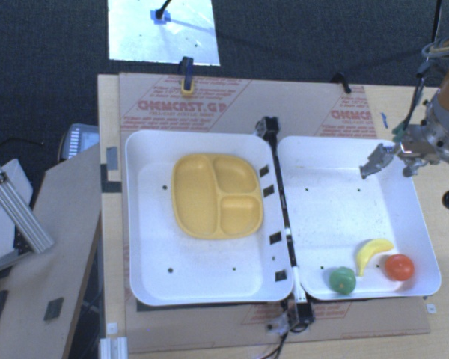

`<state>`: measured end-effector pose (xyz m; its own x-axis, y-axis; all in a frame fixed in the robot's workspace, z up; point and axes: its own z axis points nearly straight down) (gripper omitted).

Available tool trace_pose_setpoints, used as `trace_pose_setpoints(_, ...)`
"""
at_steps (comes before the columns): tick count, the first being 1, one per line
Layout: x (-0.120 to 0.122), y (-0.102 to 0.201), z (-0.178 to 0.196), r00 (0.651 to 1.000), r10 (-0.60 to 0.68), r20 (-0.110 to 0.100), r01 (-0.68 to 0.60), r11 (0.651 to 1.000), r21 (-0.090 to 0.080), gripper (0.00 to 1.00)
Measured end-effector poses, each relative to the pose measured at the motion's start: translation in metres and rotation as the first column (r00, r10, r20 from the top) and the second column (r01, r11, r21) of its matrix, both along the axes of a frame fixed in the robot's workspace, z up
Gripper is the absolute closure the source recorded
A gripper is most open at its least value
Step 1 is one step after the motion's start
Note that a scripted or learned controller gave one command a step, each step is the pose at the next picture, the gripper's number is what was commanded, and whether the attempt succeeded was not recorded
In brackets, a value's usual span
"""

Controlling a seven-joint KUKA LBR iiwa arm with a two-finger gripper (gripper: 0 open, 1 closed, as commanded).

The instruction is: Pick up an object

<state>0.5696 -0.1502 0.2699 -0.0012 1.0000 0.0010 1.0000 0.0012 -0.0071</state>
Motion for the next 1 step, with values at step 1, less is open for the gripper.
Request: trace_pose_setpoints(1, 0.0017, 0.0002, 0.0047, 1.000, 0.002, 0.009, -0.002, 1.000, -0.001, 0.00)
